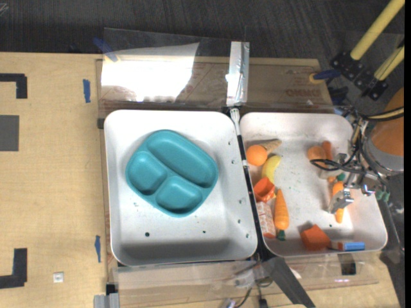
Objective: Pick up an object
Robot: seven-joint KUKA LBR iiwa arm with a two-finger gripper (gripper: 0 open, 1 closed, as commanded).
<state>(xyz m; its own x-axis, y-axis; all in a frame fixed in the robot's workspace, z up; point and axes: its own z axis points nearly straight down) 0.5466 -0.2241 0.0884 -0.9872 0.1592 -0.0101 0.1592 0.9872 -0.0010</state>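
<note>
Camera view, catalogued from the near bench edge outward. Right bin, near wall: an orange block at about six o'clock within the bin, with a small blue piece just beside it toward four o'clock. Along the bin's nine o'clock wall: a carrot-shaped toy, an orange-red piece, a yellow piece and an orange ball, packed close together. At three o'clock in the bin: the gripper, low among cables at the arm's wrist; whether it is released or clenched cannot be told, and nothing can be made out as grasped. A small orange piece lies right at it. At one o'clock: another orange toy. Task status, by judgement: no object lifted; every candidate rests on the bin floor, so the grasp and the raise are both left to do. Left bin: a teal divided plate at its centre. Surface: light wooden bench with black corner marks and blue tape tabs. Far side: a clear sheet with a taped strip behind the bins; beyond it, dark carpet; yellow rods at one o'clock of the scene.
</note>
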